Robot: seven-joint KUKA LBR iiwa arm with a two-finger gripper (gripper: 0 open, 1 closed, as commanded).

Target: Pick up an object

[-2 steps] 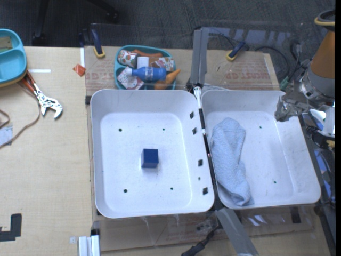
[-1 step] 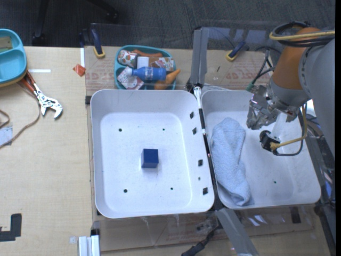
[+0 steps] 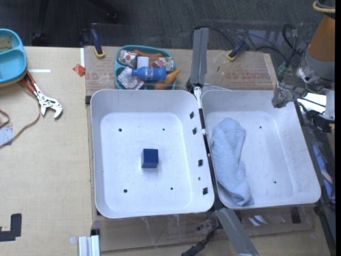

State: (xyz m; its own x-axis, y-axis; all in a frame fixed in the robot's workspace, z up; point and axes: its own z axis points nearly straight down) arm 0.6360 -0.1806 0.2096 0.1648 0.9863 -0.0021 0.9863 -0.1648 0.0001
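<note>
Gripper [image 3: 282, 96] sits over the right bin's [image 3: 298, 196] far right corner; open or clenched, cannot tell. Nearest pick: light-blue towel [image 3: 230, 159], lower-left of it, long axis running near-far. Blue cube [image 3: 150, 158] lies further left, in the left bin [image 3: 106, 196].

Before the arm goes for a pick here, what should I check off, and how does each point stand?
1. Target present: blue block in left bin; ok.
2. Block free of neighbours: ok.
3. Second candidate: pale blue cloth, crumpled in right bin; ok.
4. Pincer above a target: at the right bin's far right corner; not ok.
5. Pincer opening: cannot tell.
</note>
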